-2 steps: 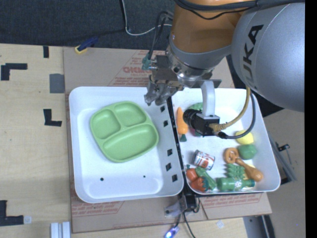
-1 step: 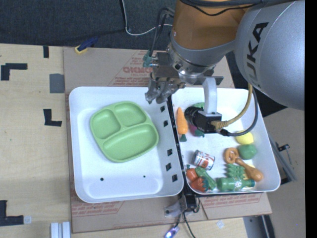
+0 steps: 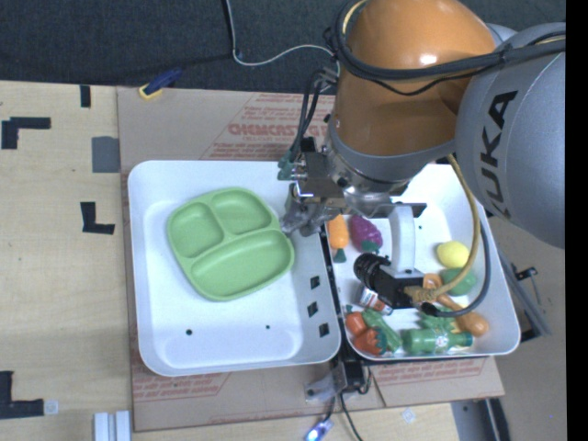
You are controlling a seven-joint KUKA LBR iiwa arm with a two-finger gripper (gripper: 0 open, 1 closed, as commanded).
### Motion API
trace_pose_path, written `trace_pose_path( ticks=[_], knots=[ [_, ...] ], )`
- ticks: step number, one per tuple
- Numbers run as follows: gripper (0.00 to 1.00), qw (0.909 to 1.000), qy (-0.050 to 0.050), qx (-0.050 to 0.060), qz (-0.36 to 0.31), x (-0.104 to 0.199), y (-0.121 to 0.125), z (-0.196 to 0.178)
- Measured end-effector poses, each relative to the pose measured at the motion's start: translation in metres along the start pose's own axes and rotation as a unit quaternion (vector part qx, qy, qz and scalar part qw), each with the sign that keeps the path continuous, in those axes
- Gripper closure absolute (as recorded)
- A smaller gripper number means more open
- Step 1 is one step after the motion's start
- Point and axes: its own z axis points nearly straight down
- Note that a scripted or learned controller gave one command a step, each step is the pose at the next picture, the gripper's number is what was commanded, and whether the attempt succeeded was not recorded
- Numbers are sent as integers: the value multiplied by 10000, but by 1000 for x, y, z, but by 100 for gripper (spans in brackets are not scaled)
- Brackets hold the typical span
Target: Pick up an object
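Over the divider between the two shallow white bins (image 3: 147, 246), the two-finger gripper (image 3: 308, 211) hangs; wrist blocks it, so cannot tell its state. Small orange plastic toy (image 3: 339, 233) lies in right bin just beside divider, touching a purple toy (image 3: 368, 232). Judged light, rigid, smooth, prob. slippery; take across narrow middle. Green sectioned plastic plate (image 3: 230, 243) sits in left bin. Front-corner clutter hard to identify.

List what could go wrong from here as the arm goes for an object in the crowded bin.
1. The toys in the right bin lie packed together, the green bottle against its neighbours, so the gripper may nudge several things or close on none.
2. The gripper sits over the divider between the two bins and could strike a rim when it descends.
3. The yellow ball looks round and might roll off.
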Motion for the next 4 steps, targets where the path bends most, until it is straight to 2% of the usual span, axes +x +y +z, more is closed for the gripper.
trace_pose_path(
  ticks=[2, 3, 4],
  knots=[
    [100, 10000, -5, 1, -18, 2, 2, -20],
    [100, 10000, -10, 25, 20, -41, -3, 61],
    [100, 9999, -2, -100, 38, -133, 5, -67]
  ],
)
